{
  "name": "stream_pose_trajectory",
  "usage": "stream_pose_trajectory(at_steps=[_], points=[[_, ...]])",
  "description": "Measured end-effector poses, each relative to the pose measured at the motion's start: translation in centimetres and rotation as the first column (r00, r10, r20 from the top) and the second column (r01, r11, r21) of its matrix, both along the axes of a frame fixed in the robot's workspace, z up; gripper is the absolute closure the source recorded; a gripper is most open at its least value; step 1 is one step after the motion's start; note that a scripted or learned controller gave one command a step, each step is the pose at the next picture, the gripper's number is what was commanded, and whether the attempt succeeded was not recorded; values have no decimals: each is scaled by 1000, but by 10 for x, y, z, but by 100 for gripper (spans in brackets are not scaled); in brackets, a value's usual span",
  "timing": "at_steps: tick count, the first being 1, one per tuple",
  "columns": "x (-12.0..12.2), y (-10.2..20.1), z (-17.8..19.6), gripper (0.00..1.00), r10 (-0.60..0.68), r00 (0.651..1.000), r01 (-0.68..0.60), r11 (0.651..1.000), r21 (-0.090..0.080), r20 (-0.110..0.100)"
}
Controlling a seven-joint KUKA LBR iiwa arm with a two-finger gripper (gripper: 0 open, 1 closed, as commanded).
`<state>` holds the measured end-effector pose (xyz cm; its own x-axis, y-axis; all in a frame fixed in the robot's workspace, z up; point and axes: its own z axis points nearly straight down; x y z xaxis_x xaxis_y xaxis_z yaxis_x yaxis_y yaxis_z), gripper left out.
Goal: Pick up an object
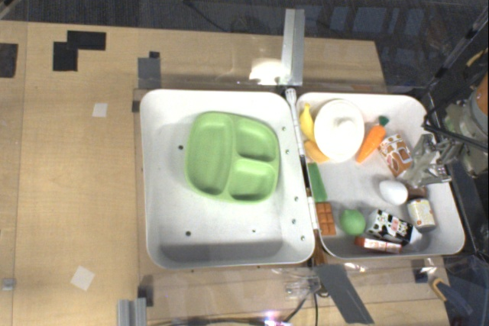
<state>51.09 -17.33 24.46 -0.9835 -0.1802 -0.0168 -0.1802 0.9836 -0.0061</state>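
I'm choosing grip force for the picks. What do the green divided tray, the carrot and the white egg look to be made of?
The green divided tray looks like moulded plastic, matte, with soft rounded compartment edges. The carrot seems to be toy plastic: even orange colour and a smooth surface. The white egg appears hard and glossy, likely plastic, though the view cannot settle that.

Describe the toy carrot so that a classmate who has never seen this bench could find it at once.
Look in the right-hand bin, the crowded one, toward its far edge. Beside the round white lid, on the arm's side, lies the toy carrot, slanted. It is the one long orange thing with a green tip; the banana by the lid is yellow.
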Motion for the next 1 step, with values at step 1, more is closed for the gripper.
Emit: stream_pose_trajectory(at_steps=[1], points=[[3,1,12,100,1,1000,-1,1000,-1,9]])
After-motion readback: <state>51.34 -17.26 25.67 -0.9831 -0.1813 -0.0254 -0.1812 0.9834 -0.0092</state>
